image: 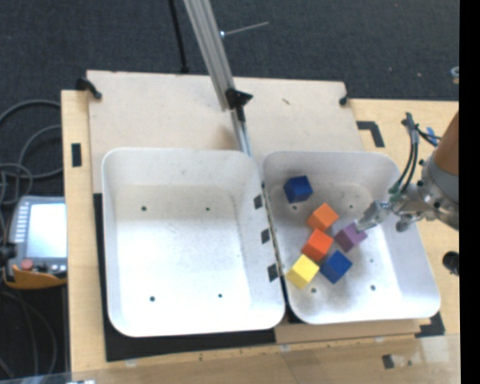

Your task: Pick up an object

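Likely target is the purple block (pixel 351 236), sitting in the right bin (pixel 400 290), toward its middle-right. The gripper (pixel 374 215) is just up and right of it, fingertips touching or almost touching its top edge. Can't tell how far the jaws are open at this angle, and nothing is seen between the fingers, so no hold yet.

Judged risks from here:
- Purple block is crowded. An orange block (pixel 324 216) is just to its upper left, a red-orange block (pixel 318 244) just to its left, and a blue block (pixel 335 266) just below, seemingly touching it. A finger coming down could land on a neighbour instead of the gap and push the cluster.
- The block sits tilted or rotated relative to the fingers, so a pinch on corners may squirt it out.
- The gripper looks offset to the block's upper right; closing here could catch one edge or miss entirely.
- The arm enters low over the right wall, and a clip on the rim is possible.

Right bin also holds a yellow block (pixel 303 271) at the bottom left of the cluster, touching the red-orange one, and a dark blue block (pixel 298 188) apart near the top left. Six blocks total there. The left bin (pixel 128 214) holds no blocks, just specks on its floor.
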Robot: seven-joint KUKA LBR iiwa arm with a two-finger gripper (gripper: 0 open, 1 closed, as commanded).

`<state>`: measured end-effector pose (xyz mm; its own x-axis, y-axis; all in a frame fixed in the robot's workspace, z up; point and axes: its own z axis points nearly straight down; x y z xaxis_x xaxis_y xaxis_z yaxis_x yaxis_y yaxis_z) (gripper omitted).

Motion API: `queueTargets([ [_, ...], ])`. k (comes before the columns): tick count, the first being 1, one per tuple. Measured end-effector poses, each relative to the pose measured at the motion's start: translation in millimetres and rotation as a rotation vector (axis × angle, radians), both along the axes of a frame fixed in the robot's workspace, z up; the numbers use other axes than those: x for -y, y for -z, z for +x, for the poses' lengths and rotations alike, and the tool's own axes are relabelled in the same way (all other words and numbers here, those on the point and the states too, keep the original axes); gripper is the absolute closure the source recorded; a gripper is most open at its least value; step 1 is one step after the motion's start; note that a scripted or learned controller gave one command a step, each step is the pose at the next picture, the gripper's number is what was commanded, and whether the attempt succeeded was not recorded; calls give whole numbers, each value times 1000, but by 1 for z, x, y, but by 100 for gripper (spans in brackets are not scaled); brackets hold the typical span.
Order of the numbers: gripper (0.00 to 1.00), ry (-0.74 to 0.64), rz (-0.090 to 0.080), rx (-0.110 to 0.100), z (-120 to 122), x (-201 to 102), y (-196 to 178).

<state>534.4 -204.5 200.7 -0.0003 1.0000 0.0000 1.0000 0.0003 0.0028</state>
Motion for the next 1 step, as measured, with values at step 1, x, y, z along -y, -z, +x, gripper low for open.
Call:
queueTargets([
  [1,0,0,-6,15,18,-30,75],
])
